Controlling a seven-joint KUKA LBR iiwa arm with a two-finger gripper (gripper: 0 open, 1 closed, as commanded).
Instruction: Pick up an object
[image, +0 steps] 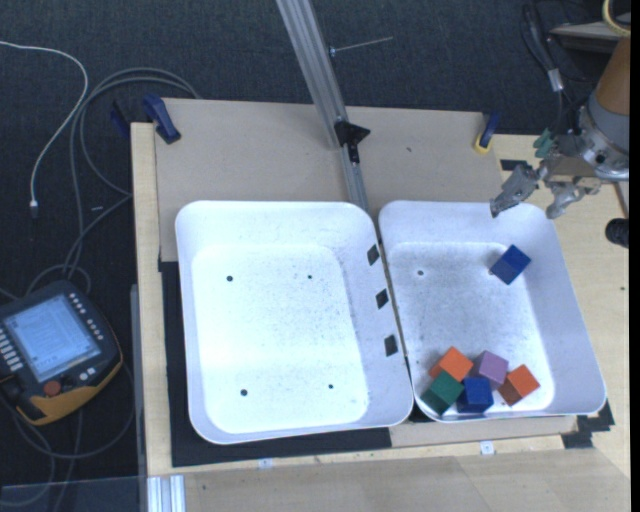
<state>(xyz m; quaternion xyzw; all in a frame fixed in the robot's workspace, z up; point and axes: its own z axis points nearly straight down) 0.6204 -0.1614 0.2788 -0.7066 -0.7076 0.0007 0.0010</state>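
Blue cube (510, 264) sits alone in the upper part of the right bin (566, 300), tilted, apart from the rest. Gripper (531, 202) hangs above the bin's top right corner, fingers spread open, nothing between them, cube just below and clear of it. Cluster at the bin's lower edge: orange cube (455, 363), purple cube (492, 366), green cube (438, 392), second blue cube (476, 392), another orange cube (520, 384), all touching. Left bin (200, 300) alongside. Handheld control pendant (48, 345) at far left; its screen text is unreadable.
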